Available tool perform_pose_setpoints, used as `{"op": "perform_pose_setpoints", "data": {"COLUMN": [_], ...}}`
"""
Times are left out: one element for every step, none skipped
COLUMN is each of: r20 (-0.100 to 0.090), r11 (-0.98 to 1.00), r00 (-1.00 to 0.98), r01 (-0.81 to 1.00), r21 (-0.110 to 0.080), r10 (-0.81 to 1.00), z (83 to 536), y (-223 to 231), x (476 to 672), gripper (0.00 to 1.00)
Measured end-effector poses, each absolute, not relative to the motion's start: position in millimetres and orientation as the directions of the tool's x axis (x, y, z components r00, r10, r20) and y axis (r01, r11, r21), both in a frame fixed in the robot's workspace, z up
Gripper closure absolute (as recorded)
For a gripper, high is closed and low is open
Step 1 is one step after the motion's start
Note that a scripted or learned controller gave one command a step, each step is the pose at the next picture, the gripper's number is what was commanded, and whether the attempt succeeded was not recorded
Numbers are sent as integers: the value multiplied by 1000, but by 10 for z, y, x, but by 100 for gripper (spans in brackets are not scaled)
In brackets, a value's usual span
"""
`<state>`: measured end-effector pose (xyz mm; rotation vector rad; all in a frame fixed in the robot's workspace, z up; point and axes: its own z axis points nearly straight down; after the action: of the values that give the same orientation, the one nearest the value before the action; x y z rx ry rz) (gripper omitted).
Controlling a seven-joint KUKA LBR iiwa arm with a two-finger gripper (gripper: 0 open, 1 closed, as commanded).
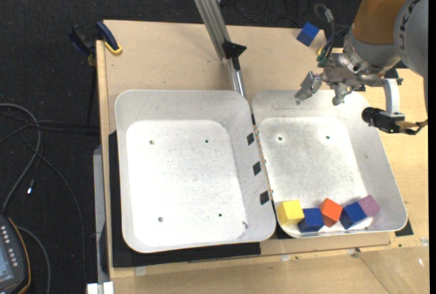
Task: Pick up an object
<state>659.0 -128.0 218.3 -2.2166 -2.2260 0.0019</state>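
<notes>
Blocks: five small blocks sat in a row along near edge of right bin (381, 170) — yellow block (290, 210), blue block (311, 219), orange block (331, 209), second blue block (353, 214), purple block (369, 204). All touching or just beside each other, packed toward near-right corner.
Stray: one more blue cube (308, 33) lay on the bench (170, 54) beyond the bins, far side, left of the arm.
Left bin: left bin (129, 170) sat beside right bin, touching along the middle.
Gripper: gripper (320, 88) hung above far rim of right bin, fingers spread apart, nothing btwn them, so released.
Arm: grey w/ orange band, came in from far right.
Key relation: block row lay well apart from gripper, toward the near side and slightly right; whole bin floor btwn them. Row's long axis ran left-right along near wall.
Judgement: task looked not yet started; next move prob. a reach toward near edge, then descent.
Risk: blocks crowded against bin wall and each other, so fingers may lack room either side. Yellow at the left end, w/ open floor on its left, looked easiest approach.
</notes>
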Motion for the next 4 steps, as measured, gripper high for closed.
{"op": "perform_pose_setpoints", "data": {"r20": [2,0,0,1], "r11": [0,-2,-5,6], "r00": [0,2,5,-6], "r01": [1000,1000,1000,1000], "r21": [-9,-4,-1,-2], "r10": [1000,1000,1000,1000], "z": [1603,1414,1392,930], "y": [-1000,-1109,-1556,-1167], "x": [6116,5819,5724,5904], "gripper": [0,0,0,0]}}
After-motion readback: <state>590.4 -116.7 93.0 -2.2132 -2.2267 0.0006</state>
